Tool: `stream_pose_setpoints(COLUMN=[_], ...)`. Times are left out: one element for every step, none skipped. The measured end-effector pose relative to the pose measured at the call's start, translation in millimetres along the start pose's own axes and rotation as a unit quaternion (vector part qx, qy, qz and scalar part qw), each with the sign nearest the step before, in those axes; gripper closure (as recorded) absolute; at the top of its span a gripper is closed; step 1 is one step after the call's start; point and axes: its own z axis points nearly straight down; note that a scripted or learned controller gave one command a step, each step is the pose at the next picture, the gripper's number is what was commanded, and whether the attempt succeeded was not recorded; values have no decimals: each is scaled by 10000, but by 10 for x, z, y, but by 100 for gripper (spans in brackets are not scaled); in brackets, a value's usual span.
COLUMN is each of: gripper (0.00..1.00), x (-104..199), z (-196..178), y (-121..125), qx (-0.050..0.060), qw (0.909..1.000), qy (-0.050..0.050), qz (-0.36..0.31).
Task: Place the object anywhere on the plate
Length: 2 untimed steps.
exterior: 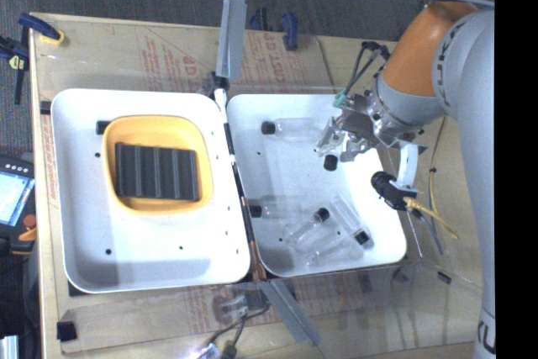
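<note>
Over right bin, end effector at 12 o'clock; grip state cannot tell.
Clear vials heaped at 6 o'clock; yellow plate in left bin.

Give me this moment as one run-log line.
gripper: over right bin | clear vials: in right bin | yellow plate: left bin, dark insert | placement: not done

You see the plate in the left bin; it is yellow with rounded corners, and a dark ribbed insert lies flat in its middle. The objects are clear plastic vials with black caps; several lie on their sides in the near part of the right bin; one more lies at its far left.
</note>
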Motion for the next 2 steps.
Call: stream_pose_setpoints(gripper=[100,100], x=[911,1570], z=[-204,273], y=[-22,-65], qx=[-18,-7], qw=[9995,9997], qy=[-11,-10], qz=[318,-227])
